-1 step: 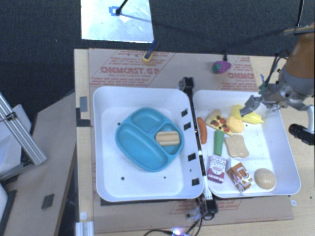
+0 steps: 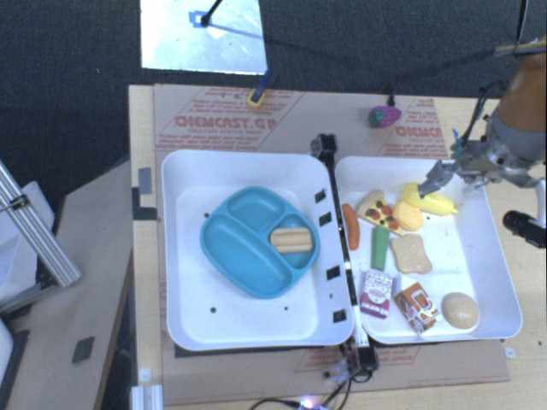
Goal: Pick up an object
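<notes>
Figure: one arm at a counter (image 2: 145, 254) carrying two shallow white bins side by side. The pincer (image 2: 438, 180) sits low over the far part of the right bin (image 2: 504, 301), just beside a yellow banana-like piece (image 2: 434, 202); whether it touches that piece, and whether it is open or closed, cannot be told from this slanted view.

Step in hand, as judged: settling on a grasp. The yellow piece looks like the nearest candidate. It lies close to a pizza slice (image 2: 377, 209) and an orange-yellow fruit (image 2: 409, 218), so a good grasp would straddle its narrow width and descend straight — a skewed approach could nudge the neighbours or pinch two things at once.

The right bin also holds a carrot (image 2: 350, 226), a green stick (image 2: 379, 248), a bread slice (image 2: 411, 254), a small carton (image 2: 377, 293), an orange box (image 2: 417, 305) and a pale egg-like ball (image 2: 461, 310). The left bin (image 2: 184, 319) holds a blue divided tray (image 2: 244, 250) — with a tan roll (image 2: 291, 240) in one compartment.
</notes>
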Action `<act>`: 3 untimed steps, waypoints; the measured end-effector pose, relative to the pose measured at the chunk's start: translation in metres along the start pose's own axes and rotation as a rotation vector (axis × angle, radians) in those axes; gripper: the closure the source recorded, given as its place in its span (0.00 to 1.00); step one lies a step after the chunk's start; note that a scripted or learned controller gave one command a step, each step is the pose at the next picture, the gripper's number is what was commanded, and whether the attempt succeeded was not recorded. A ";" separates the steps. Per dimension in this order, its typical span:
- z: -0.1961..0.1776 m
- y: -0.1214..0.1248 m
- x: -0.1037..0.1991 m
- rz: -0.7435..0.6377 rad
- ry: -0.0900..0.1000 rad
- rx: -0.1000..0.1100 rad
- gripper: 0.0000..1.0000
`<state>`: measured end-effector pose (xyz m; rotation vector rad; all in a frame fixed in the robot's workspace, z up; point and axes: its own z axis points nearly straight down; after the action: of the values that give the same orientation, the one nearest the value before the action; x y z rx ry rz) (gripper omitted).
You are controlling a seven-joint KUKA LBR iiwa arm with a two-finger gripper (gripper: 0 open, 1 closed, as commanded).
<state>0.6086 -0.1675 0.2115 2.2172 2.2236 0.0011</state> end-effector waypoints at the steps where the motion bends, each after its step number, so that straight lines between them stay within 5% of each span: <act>1: 0.051 0.000 0.008 -0.002 0.001 0.002 0.00; 3: 0.125 0.005 0.016 -0.001 -0.001 -0.002 0.00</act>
<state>0.6140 -0.1519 0.0862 2.2150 2.2232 0.0025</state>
